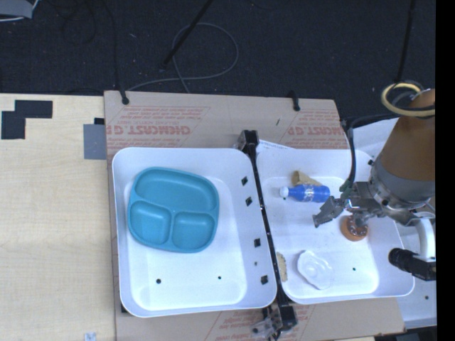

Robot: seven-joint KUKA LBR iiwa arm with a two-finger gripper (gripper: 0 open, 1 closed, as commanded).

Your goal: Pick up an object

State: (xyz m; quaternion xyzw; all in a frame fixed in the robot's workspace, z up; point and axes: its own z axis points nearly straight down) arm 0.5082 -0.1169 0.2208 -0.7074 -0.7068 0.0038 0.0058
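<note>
Hovering low in the right bin (370, 275), claw (340, 210) state unclear. Bottle (306, 192) lies near at its 10 o'clock, long axis running 3-to-9; brown disc (353, 229) just beside at 5.

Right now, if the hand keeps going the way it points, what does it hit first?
Probably the blue bottle: the hand aims left and slightly up across the right bin, and the bottle lies just ahead. Height is unclear from this slant, so it could pass over it.
</note>
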